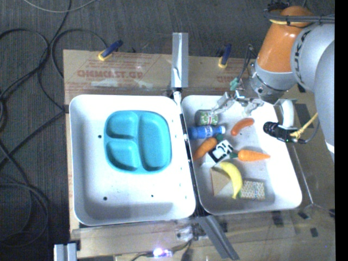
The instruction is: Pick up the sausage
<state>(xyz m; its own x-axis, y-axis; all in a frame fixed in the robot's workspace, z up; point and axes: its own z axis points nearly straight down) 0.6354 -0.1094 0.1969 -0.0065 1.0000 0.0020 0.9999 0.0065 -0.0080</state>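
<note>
The sausage (242,125) is a short reddish-orange link lying at a slant in the back half of the right bin (291,197). My gripper (236,103) hangs over the back edge of that bin, a little behind and to the left of the sausage. Its two metal fingers (222,105) are spread apart, open, and nothing sits between them. The sausage lies apart from the gripper, untouched.
Around the sausage lie a green can (205,116), a blue bottle (206,131), two carrots (253,155) (204,146), a black-and-white cube (220,150), a banana (234,178) and a cracker (253,189). The left bin (87,200) holds a blue divided tray (138,140).
</note>
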